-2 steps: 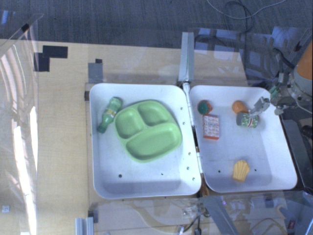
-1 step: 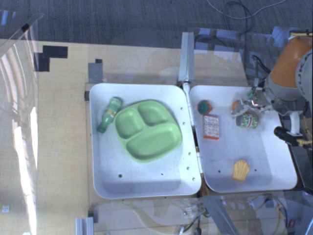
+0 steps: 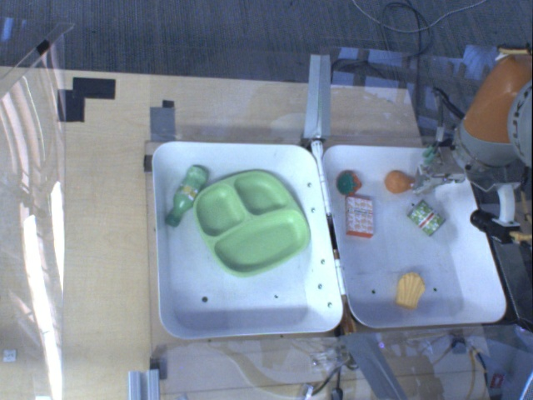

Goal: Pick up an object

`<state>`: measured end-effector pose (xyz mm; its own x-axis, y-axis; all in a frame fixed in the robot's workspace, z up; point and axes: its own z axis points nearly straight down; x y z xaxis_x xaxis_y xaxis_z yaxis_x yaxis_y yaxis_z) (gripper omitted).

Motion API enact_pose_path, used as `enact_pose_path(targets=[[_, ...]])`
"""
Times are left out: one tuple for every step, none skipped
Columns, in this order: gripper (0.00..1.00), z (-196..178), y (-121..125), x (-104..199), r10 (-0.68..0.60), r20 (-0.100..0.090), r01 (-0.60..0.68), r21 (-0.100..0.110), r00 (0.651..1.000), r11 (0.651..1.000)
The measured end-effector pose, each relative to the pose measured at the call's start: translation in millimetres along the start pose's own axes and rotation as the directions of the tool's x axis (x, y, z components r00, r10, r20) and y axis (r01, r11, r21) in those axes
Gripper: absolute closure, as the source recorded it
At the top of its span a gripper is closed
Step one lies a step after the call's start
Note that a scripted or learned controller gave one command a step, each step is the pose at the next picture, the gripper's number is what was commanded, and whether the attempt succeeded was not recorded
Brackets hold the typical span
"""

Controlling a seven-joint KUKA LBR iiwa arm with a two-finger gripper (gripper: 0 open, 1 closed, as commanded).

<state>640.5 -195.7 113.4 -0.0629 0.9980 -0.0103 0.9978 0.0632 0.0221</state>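
Note:
The right bin [image 3: 466,307] holds several small objects: a teal and red ball [image 3: 349,182], an orange ball [image 3: 398,181], a red and white box [image 3: 360,216], a green and white carton [image 3: 425,217] and a yellow ridged piece [image 3: 410,290]. My gripper [image 3: 435,173] hangs over the bin's far right part, just right of the orange ball and above the green carton. Nothing shows between its fingers.
In the left bin [image 3: 241,315] lies a green divided plate [image 3: 250,221] with a green bottle [image 3: 185,193] to its left. A metal divider post [image 3: 316,98] stands between the bins at the back. Cables run behind the right bin.

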Motion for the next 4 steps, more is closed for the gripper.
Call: enact_pose_path(targets=[[0.00, 0.0, 0.0, 0.1, -0.001, 0.000, 0.001, 0.000, 1.000, 1.000], [0.00, 23.3, -61.0, -5.7, -0.132, -0.009, 0.132, 0.011, 0.991, 0.991], [1.00, 9.2, -57.2, -6.2, -0.133, -0.005, 0.133, 0.001, 0.991, 0.991], [1.00, -105.6, -27.5, 64.5, -0.153, -0.010, 0.153, 0.011, 0.988, 0.988]])
